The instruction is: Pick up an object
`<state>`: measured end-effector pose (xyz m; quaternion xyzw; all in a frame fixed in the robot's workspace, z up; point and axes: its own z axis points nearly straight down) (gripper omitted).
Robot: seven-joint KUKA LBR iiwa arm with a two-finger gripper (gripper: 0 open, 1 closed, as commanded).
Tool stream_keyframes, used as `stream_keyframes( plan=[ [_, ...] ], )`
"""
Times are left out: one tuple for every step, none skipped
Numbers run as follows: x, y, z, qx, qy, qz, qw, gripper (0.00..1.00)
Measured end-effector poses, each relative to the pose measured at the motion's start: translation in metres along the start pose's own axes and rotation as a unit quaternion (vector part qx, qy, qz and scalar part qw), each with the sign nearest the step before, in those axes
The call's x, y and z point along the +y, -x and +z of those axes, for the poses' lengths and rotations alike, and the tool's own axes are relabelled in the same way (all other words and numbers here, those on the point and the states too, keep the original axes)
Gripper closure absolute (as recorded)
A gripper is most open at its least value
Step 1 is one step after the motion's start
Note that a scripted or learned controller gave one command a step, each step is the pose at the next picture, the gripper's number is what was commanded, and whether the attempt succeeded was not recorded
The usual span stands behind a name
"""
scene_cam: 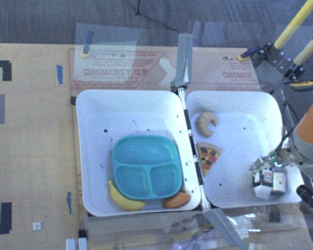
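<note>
Operator: Where is the arm sitting, and how is it posed?

Technician: It is reaching in from the right side of the bench. Its orange band is showing at the right edge of the view, above the wrist. The wrist is pointing down and inward, and the gripper is hanging over the front right corner of the right bin, close to the bin's right wall.

Operator: Gripper state?

Technician: Cannot tell; the head is showing as a cluster of small white and grey parts.

Operator: What objects are lying in that bin?

Technician: Two. A tan croissant, curved, is lying near the left wall toward the back. A pizza slice, yellow with red rounds and an orange crust edge, is lying just in front of it, also by the left wall. Both are well apart from the gripper.

Operator: And the left bin?

Technician: A teal divided tray is resting at its front centre. A yellow banana is lying against the tray's front left corner, and an orange piece is sitting at its front right corner, near the bin's front wall.
</note>
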<state>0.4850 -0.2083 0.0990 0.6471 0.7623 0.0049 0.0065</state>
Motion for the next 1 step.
stream_keyframes(
  plan=[
    [0.0070,-0.0555,-0.1290,0.001,-0.008,0.044,0.9990,1.00]
  ],
)
